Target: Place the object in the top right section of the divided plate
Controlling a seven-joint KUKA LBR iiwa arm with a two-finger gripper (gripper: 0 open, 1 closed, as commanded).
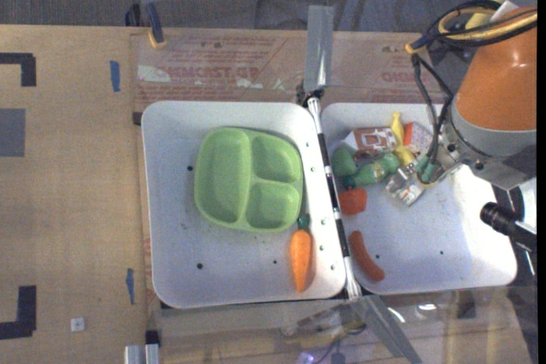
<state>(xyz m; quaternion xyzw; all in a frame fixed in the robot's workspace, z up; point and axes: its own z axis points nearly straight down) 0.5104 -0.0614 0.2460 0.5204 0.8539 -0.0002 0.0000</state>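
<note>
A light green divided plate (247, 179) lies in the left bin (171, 209), with nothing in its three sections. An orange toy carrot (300, 258) rests just below the plate's lower right corner, near the bin's right wall. My gripper (409, 182) hangs over the right bin (452, 251), low at the right end of a cluster of toy foods. Beside it are green pieces (367, 170), a yellow piece (398, 139) and a small printed pack (371, 138). The wrist hides whatever sits directly under the gripper.
A red chunk (352, 200) and a red sausage (367, 257) lie at the left side of the right bin. The arm's orange band (499, 85) looms over that bin's upper right. A metal divider (318, 55) runs between the bins.
</note>
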